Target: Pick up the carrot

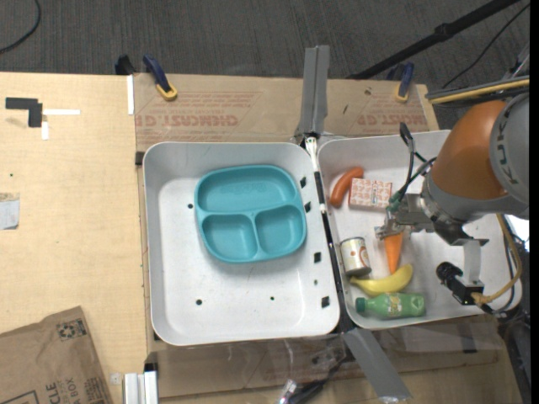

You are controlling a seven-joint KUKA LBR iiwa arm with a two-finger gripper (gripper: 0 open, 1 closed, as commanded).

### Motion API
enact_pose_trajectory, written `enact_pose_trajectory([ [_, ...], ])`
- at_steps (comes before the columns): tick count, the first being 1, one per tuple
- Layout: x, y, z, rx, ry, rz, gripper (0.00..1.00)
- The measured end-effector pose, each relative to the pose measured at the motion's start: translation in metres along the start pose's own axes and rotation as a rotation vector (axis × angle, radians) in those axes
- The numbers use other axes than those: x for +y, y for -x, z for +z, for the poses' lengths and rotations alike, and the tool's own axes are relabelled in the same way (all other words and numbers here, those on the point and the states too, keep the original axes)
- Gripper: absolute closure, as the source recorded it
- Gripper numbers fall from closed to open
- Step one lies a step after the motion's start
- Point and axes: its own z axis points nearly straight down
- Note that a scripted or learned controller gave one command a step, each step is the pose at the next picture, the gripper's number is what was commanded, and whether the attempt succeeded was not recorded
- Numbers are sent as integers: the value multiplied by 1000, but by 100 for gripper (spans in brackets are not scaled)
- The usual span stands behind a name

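The carrot (393,255) is a short orange cone lying in the right bin (379,151), tip pointing toward the bin's near side. My gripper (394,224) is low over the carrot's thick upper end and hides that end. The arm's orange band (472,154) and grey wrist stretch off to the right. The view does not show whether the carrot is between the gripper's tips.
Around the carrot lie a tin can (354,257) to its left, a banana (383,282) and a green bottle (390,306) below it, a red sausage (339,187) and a small box (370,194) above. The left bin (168,251) bears a teal divided plate (250,212).
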Motion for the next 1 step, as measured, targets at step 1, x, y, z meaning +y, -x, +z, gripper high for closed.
enact_pose_trajectory([
  [1,-30,-49,-82,-6,-37,325,100],
])
